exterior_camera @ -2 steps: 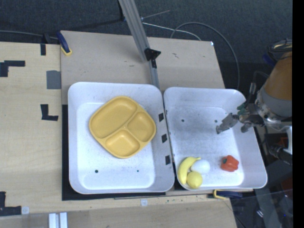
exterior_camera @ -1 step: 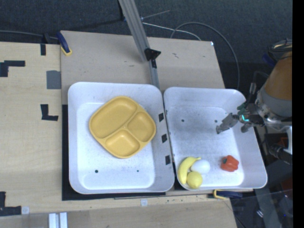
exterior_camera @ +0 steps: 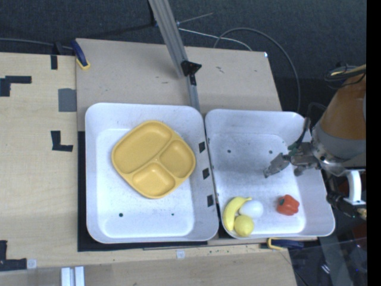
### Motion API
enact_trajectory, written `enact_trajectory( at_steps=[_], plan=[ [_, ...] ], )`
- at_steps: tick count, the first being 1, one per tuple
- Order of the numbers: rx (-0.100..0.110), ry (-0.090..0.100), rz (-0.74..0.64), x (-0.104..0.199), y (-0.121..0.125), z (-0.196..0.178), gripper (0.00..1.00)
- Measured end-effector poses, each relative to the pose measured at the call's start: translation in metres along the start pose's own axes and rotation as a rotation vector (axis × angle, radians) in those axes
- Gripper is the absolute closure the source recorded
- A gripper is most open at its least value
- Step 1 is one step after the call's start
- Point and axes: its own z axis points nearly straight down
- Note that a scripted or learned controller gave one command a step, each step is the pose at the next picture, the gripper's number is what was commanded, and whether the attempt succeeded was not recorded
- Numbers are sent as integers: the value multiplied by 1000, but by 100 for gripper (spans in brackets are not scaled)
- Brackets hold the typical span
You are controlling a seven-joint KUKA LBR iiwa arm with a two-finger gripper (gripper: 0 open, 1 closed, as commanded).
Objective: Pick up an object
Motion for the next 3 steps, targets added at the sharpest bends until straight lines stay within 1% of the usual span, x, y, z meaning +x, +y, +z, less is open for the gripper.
enact_trajectory(
  at_steps=[1,2,3],
  plan=[
    [2,1,-1,6,5,61,0],
    [-5,-2,0,6,5,80,0],
    [-4,0,-1,7,5,70,100]
  ],
)
